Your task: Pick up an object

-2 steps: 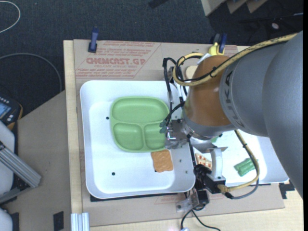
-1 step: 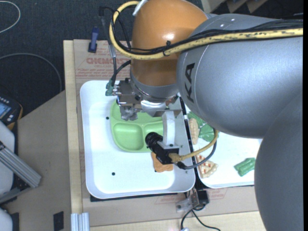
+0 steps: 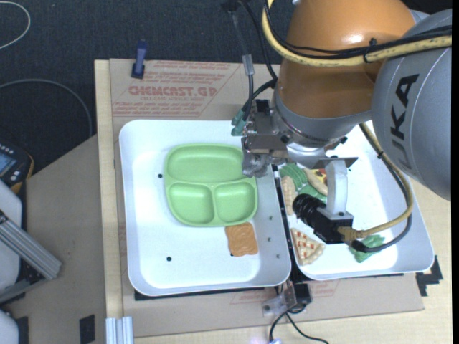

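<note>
I am in the approach step: my gripper (image 3: pixel 255 165) hangs low over the left bin (image 3: pixel 143 213), at the 2 o'clock corner of the green divided plate (image 3: pixel 206 186). From this slant my own wrist covers the tip, so I cannot tell whether the gripper is released or clenched. I see nothing held in it.

The plate lies near the middle of the left bin, flat, with its three wells facing up. It looks like the thing I am going for, since its rim is right beneath me. An orange toast-like piece (image 3: pixel 242 239) lies at the plate's 5 o'clock, just beside it. The right bin (image 3: pixel 405 253) holds a waffle wedge (image 3: pixel 307 248) at its 7 o'clock and a green leafy piece (image 3: pixel 369 244) towards 5 o'clock.

I judge the task barely begun; nothing is lifted. My next move calls for a short descent so the plate's thin rim is straddled, then a firm close and a straight lift. The rim is shallow and smooth, so the plate may well slip or tip.
</note>
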{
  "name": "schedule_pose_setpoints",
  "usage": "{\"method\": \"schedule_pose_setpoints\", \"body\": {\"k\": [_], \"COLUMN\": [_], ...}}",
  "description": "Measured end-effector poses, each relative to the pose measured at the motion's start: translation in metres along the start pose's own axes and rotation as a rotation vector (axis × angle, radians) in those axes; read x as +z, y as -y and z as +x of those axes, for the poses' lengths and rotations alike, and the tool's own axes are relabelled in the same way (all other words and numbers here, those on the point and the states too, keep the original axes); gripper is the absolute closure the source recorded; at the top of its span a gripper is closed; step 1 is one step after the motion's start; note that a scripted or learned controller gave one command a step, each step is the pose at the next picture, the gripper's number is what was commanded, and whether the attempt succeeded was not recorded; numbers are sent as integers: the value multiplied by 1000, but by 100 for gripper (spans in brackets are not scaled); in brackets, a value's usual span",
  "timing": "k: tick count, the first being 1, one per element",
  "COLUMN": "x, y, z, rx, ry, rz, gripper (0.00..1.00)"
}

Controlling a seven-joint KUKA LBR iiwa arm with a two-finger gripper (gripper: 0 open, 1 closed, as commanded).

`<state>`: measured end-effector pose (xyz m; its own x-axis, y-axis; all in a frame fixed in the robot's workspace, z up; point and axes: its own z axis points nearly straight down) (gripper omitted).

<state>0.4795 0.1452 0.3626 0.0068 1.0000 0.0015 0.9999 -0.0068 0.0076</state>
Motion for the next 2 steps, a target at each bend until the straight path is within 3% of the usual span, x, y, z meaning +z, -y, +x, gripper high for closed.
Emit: {"method": "schedule_pose_setpoints", "body": {"k": [1, 2], "x": [-6, 90], "y": [0, 2], "z": [5, -5], "rx": [-8, -4], "ry": [2, 5], "rz": [4, 18], "gripper": [100, 100]}}
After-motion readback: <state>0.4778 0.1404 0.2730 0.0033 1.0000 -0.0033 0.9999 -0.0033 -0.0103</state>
